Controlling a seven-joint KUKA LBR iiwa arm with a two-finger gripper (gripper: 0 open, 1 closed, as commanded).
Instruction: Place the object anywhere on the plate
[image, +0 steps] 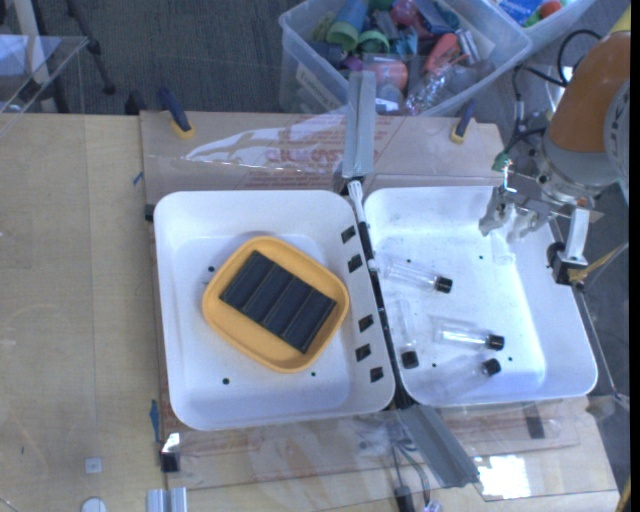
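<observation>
A yellow square plate (216, 303) lies in the left bin (185, 240), turned at an angle. A dark ribbed rectangular pad (278, 299) covers its middle. In the right bin (430, 215) lie several clear plastic tubes with black caps: one near the middle (421, 277), one toward the front right (467, 338), another below it (488, 367), and one by the divider (407, 356). My gripper (507, 220) hangs over the far right part of the right bin, well apart from the tubes and from the plate. I see nothing held in it.
A divider with black clips (362, 290) runs between the bins. A clear tub of coloured toys (400, 40) stands behind them. The arm's orange band (600, 90) and cables fill the upper right. A metal bar (440, 455) lies at the front.
</observation>
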